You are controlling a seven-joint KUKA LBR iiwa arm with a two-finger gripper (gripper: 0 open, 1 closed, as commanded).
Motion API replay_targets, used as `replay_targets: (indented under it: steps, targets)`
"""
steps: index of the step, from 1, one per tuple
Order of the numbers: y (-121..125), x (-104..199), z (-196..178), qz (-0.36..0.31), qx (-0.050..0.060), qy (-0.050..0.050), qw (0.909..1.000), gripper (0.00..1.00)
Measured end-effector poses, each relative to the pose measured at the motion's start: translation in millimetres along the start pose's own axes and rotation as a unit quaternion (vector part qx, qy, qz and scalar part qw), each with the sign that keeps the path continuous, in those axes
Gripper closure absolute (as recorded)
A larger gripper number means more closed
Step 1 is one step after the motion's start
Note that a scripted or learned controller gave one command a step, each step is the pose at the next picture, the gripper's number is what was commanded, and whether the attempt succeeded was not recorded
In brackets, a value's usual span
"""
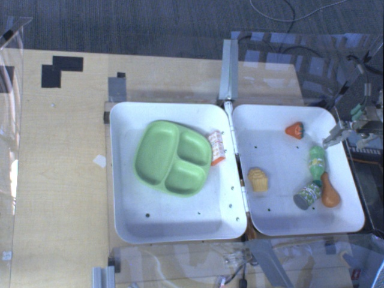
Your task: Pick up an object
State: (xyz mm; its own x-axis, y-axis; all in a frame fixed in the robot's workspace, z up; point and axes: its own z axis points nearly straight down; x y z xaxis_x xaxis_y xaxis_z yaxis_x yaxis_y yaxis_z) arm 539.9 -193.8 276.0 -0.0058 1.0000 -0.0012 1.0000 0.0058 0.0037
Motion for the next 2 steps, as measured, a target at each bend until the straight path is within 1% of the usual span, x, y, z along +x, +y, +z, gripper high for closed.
replay_targets:
  steps: [1, 2]
  targets:
    - [46.4, -11.1, 164.1, -0.048, 0.001, 0.000, 0.9988, 0.00]
    - [49.4, -11.3, 150.3, -0.048, -0.004, -0.001, 0.9988, 1.00]
